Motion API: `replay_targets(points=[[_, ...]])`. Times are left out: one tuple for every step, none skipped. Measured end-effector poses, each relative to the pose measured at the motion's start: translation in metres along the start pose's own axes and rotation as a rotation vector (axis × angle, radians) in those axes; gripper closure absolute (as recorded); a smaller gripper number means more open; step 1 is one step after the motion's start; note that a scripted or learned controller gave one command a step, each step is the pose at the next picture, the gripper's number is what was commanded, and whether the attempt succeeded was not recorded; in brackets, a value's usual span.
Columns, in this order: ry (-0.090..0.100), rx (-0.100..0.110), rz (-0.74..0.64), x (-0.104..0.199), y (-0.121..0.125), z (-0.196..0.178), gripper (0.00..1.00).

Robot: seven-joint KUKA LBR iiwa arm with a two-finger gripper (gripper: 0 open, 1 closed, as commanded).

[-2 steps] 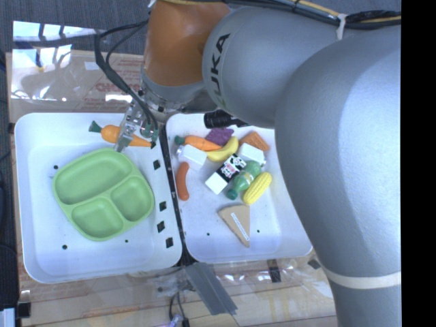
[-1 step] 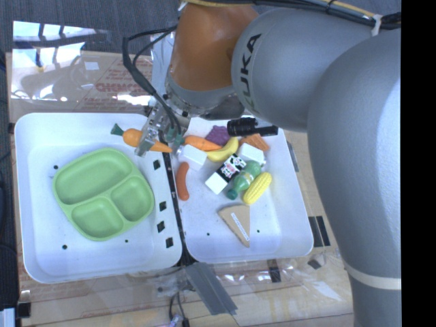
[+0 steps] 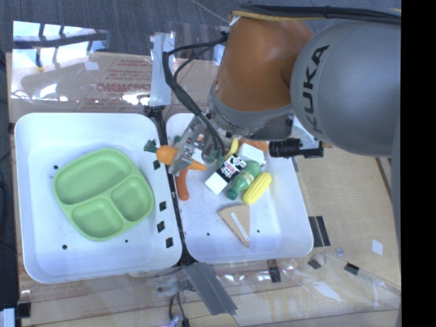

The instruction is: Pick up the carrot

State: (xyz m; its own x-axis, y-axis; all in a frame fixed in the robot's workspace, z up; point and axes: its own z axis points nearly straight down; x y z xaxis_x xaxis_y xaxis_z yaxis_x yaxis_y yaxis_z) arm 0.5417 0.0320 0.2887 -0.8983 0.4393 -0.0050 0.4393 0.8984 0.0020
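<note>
The metal 2-finger gripper [image 3: 185, 154], mid-frame, pinches the orange plastic carrot [image 3: 165, 154]; lifting clear looks left to do.

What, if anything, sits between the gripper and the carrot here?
Nothing visible. The gripper is already down at the carrot, at the left wall of the right bin. The corn and milk carton lie to the carrot's right, off the approach.
</note>
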Motion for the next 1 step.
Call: replay_targets(points=[[0.002, 0.002, -0.188, -0.0651, 0.0130, -0.0219, 1.00]])
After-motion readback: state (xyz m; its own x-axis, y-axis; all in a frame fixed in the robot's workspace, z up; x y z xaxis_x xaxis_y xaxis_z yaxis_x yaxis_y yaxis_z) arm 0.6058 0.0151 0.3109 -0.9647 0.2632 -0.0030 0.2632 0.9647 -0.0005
